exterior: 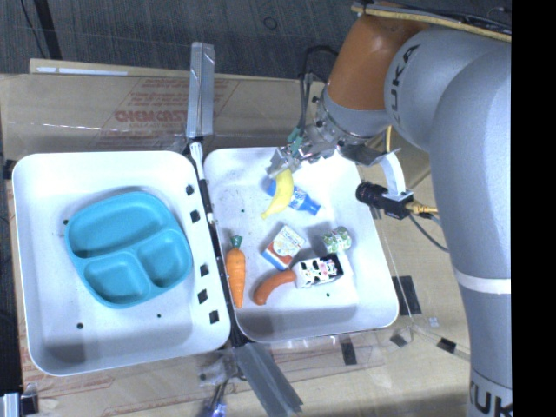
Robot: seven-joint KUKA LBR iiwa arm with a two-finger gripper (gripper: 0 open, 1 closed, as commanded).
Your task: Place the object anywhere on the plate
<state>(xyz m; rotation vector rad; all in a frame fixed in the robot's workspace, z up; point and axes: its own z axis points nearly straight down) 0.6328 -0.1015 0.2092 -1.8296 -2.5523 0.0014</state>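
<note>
Yellow banana (280, 195), curved, hanging nearly upright at upper centre of the frame, its top end between the fingers of the gripper (287, 159), its lower tip over the right bin's floor. Blue three-compartment plate (129, 248), lying flat at left of frame in the left bin.

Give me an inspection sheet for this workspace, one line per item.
Surface: two white bins side by side.
Job's things: blue plate in left bin; banana in right bin, its top end between the gripper's fingers.
Clutter: right bin holds carrot, sausage, small carton, cow-print box, blue packet, green-white item.
Gripper: shut on banana.
Cables: black cable near wrist.
Surroundings: cardboard behind the bins.
</note>
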